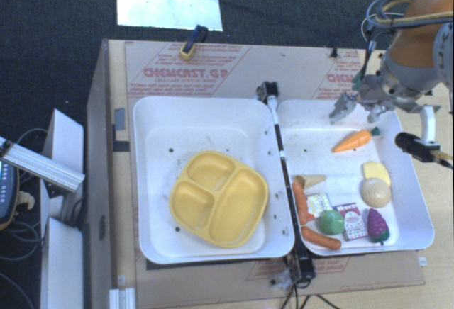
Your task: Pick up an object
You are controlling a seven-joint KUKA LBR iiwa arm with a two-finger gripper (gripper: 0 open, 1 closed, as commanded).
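**Toy food in the right bin**

An orange carrot (352, 141) lies tilted near the bin's far side. Nearer sit a yellow wedge (377, 171), a cream ball (376, 193), purple grapes (378, 225), a green ball (330, 222) and two more carrots (300, 203), clustered closely.

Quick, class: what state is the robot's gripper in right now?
Gripper: jaws open, holding nothing, above the right bin near the toy carrot.

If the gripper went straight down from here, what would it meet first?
Probably the bare floor of the right bin, just up-left of the orange carrot. The gripper looks offset from the carrot, though depth is unclear.
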